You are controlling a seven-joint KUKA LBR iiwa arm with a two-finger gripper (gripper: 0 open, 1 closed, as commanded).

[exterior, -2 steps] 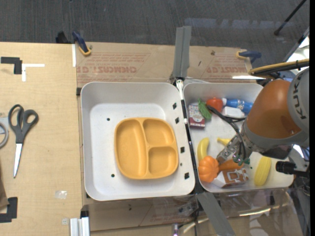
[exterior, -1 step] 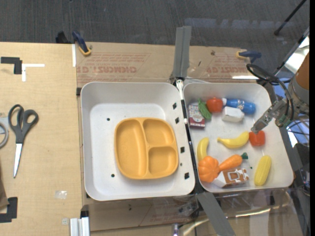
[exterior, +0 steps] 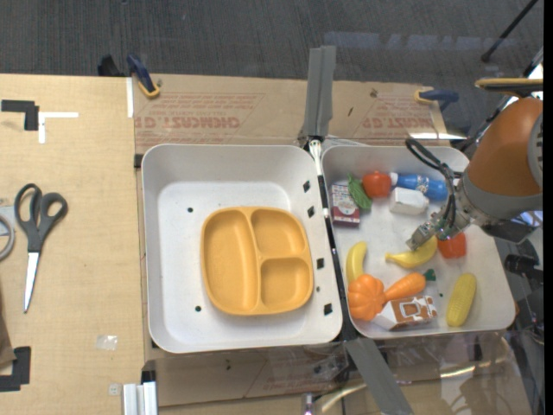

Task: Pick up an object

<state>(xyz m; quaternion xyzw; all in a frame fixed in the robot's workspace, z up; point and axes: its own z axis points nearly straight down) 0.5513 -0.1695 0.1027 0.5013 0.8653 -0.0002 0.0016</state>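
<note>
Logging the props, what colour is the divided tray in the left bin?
Yellow-orange all over; the divided tray shows best in the camera view.

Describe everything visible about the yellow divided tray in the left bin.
The yellow divided plastic tray lies flat, open side up, near the middle of the left shallow white bin. It is a rounded rectangle with three compartments: one long at the left, two smaller at the right. It looks smooth and matte, and nothing sits in it.

The grey arm (exterior: 505, 167) reaches in from the right, its orange band uppermost (wide and rounded from this angle), the wrist angled down and to the left. A dark cable loops beside it. The gripper (exterior: 429, 232) hangs low at its end, pointing down-left.
</note>
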